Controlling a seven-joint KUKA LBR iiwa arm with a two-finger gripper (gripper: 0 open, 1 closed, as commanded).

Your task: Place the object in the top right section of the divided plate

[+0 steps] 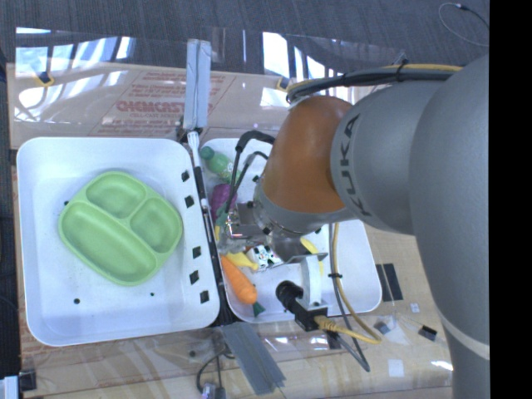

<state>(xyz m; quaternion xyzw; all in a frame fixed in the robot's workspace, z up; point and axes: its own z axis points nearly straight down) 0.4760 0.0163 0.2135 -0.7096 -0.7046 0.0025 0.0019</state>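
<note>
Down in the right bin (366, 264), the tool (259, 248) sits low among the toy food, mostly hidden under the arm's wrist; whether it is released or clenched cannot be told from this view, nor whether anything is held. Just below and left of it lies an orange carrot (239, 283) with a green tip, touching a yellow piece (241, 261) beside it. Close by the tool is a small white block with dark spots (264, 257), like a die. Further up the same bin are a purple item (221, 198) and, beyond it, a green one (219, 164) near the far rim. Which of these is the task's object cannot be told.

Open room in the right bin is scant, since the grey arm (416, 156) with its orange band (303, 152) covers much of it. The left bin (50, 306) has wide bare floor all around the green divided plate (120, 226), which lies near its middle, turned at a slant, with all three sections bare. A row of black clips marks the wall between the two bins.

On the arm, the letters "KUKA" read sideways. Beyond the bins, red print on a cardboard sheet (150, 102) lying on the worktop is too blurred to read surely.
</note>
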